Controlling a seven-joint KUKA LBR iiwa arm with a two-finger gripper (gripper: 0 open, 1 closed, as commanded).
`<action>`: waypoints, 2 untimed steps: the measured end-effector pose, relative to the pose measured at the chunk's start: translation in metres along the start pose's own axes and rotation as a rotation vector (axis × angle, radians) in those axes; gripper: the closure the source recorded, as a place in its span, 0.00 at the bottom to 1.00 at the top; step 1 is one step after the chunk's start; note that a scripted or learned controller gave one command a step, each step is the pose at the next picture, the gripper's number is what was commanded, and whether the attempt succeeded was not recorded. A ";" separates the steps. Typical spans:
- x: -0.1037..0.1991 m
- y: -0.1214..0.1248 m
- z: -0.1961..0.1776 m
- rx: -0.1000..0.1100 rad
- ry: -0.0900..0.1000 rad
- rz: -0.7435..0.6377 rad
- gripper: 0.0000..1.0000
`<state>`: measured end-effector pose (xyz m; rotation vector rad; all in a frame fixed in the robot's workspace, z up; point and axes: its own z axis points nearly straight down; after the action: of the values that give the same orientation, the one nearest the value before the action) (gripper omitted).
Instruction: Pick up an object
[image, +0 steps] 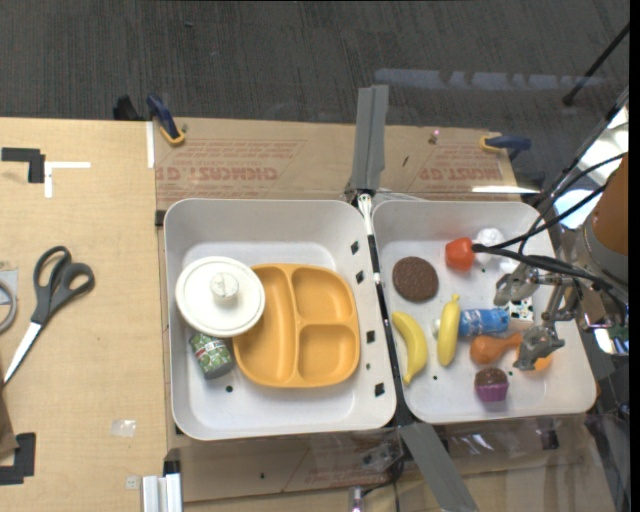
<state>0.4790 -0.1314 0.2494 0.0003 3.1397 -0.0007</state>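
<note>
My gripper (528, 320) hangs over the right side of the right bin (570, 400) with its fingers spread apart. One fingertip (514, 291) is above a blue tube-shaped object (483, 321). The other fingertip (541, 349) is by the right end of an orange carrot-like piece (492, 348). The blue object's right end lies in the gap between the fingers, and I cannot tell whether they touch it. Also in this bin are two yellow bananas (409, 345) (448, 331), a brown round cookie (415, 279), a red piece (459, 253), a small white piece (488, 238) and a purple item (490, 384).
The left bin (180, 400) holds a yellow divided tray (300, 325), a white round lidded bowl (220, 295) and a green can (211, 354). Scissors (45, 295) lie on the bench at the far left. Cables run from the arm across the right bin's upper right corner.
</note>
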 end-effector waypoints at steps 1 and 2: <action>-0.018 0.036 0.157 0.000 -0.001 -0.183 0.00; -0.020 0.036 0.147 0.002 -0.005 -0.187 1.00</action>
<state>0.4992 -0.0952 0.1020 -0.2921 3.1211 -0.0035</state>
